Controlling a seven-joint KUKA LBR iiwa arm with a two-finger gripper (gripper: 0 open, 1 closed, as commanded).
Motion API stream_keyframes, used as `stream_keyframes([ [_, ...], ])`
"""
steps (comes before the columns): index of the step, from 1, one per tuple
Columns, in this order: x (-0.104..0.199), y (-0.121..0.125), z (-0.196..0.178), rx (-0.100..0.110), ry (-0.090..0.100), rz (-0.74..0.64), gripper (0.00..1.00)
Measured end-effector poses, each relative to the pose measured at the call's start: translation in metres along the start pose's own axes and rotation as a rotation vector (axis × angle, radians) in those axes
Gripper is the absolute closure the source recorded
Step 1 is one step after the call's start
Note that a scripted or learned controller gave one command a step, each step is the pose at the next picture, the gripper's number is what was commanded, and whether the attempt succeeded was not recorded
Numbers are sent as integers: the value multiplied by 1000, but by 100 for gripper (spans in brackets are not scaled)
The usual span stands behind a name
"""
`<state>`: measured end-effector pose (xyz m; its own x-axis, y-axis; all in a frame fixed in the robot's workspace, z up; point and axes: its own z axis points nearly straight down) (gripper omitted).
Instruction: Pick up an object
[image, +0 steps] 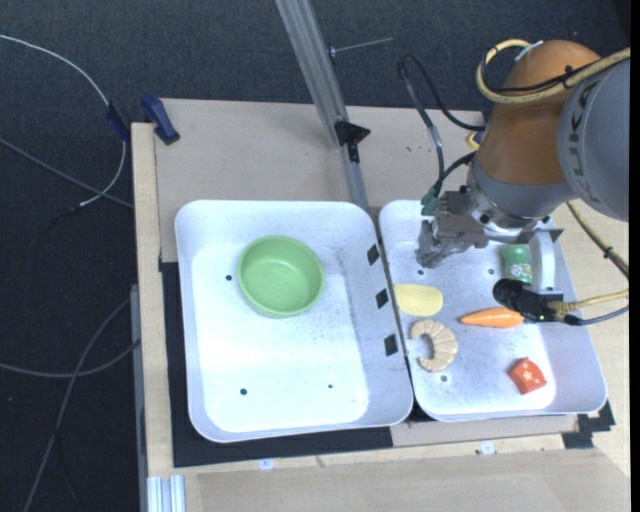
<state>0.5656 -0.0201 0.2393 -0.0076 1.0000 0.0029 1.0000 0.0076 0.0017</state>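
Note:
My gripper (428, 255) hangs over the upper left part of the right bin (470, 390), below the orange-banded wrist (530, 90). Just below it lies a pale yellow lemon-shaped piece (417, 298), apart from the gripper. Further down sits a beige curled shrimp-like piece (435, 345). An orange carrot (490, 319) lies to the right of the yellow piece, and a small red piece (527, 375) rests near the bin's lower right. A green and white item (517, 265) lies partly under the arm. Nothing shows in the gripper.
A green bowl (282, 275) stands in the upper part of the left bin (200, 225). A grey metal pole (325, 80) slants down to the gap between the bins. Black cables (545, 305) trail from the arm over the right bin.

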Motion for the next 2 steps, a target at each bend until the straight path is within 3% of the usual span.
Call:
stream_keyframes([
  [2, 96, 61, 15, 1, 0, 2, 100],
])
